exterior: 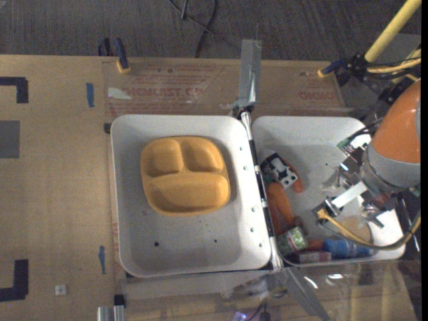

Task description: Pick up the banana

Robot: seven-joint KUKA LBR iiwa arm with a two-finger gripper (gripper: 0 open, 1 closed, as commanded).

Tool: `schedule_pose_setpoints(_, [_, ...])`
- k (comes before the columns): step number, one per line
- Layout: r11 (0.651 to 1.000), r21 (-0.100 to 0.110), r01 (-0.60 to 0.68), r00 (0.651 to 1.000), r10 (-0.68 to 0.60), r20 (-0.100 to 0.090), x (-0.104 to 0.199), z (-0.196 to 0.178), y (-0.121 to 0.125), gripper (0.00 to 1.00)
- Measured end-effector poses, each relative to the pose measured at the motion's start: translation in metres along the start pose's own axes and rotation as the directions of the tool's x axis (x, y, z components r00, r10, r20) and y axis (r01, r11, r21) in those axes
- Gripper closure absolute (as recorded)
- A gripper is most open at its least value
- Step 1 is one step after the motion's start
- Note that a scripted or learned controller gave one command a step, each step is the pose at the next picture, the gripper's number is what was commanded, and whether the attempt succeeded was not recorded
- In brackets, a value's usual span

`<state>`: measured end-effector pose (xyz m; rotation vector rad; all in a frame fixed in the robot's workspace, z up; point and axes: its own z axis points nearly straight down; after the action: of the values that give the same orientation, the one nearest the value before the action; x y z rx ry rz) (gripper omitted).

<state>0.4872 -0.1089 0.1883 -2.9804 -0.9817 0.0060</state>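
The robot arm [400,139] reaches over the right-hand bin [314,129] on the table [60,179], its claw [361,209] set low among the clutter at the bin's near end. Whether the claw is released or clenched cannot be told from this angle, and the view gives no ground to call anything held.

Directly beneath the claw, and partly hidden by it, lies a pale yellow shape, by all appearances the banana [356,233]. It seems to rest on the bin floor; whether the claw touches it cannot be made out.

Just past the claw, against the bin's near rim, lies a blue bottle [344,249]. Between the claw and the wall dividing the bins sit a green can [294,238], an orange carrot-shaped piece [279,204] and, farther up, a black-and-white item [279,169]. Well apart from the claw, beyond the dividing wall, a yellow divided plate [184,176] lies in the left-hand bin [127,199].

Judged from this, the approach looks all but complete: the claw is over the right spot and down near the fruit. The grip itself cannot be confirmed, and the banana has not been lifted clear of the bin. Closing securely and raising it are what remain.
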Motion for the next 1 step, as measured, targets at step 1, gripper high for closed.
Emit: schedule_pose_setpoints(1, [0.999, -0.003, -0.049, 0.999, 0.049, -0.001, 0.0053, -0.0502, -0.0208, 0.00])
